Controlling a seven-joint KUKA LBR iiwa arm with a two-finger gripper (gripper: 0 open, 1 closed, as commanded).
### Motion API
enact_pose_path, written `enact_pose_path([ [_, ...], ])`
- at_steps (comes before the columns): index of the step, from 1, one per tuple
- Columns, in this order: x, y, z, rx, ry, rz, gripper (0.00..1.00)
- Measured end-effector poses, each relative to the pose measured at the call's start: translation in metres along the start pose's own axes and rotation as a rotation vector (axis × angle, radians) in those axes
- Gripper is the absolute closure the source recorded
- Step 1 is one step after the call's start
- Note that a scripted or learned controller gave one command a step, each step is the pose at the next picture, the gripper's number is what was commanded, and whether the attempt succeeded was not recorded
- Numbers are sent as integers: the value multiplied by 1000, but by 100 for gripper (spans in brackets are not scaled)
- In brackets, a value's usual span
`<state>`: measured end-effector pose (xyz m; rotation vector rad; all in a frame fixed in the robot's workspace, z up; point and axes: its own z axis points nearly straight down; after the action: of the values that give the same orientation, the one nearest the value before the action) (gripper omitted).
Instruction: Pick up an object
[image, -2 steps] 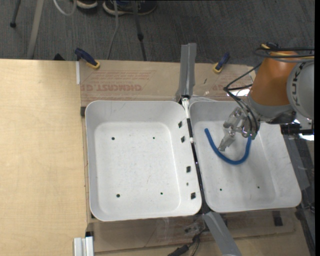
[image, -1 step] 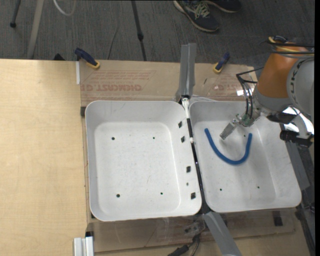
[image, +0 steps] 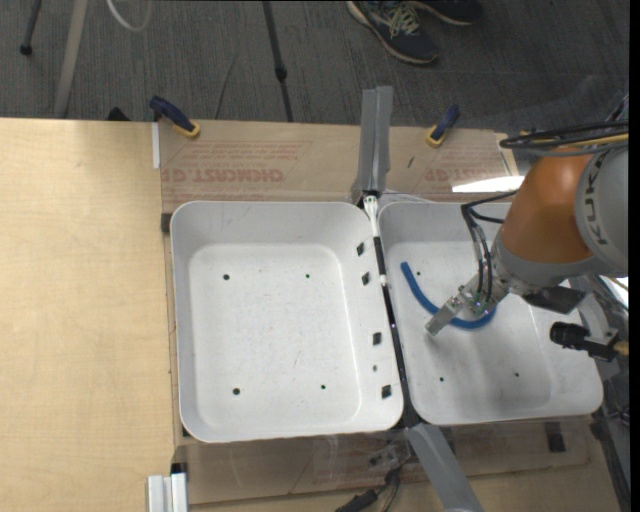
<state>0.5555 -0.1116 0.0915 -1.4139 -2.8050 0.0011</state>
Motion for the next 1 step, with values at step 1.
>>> enact_pose_path([
  [1, -16, 40, 0, 0, -2, 383, 0],
])
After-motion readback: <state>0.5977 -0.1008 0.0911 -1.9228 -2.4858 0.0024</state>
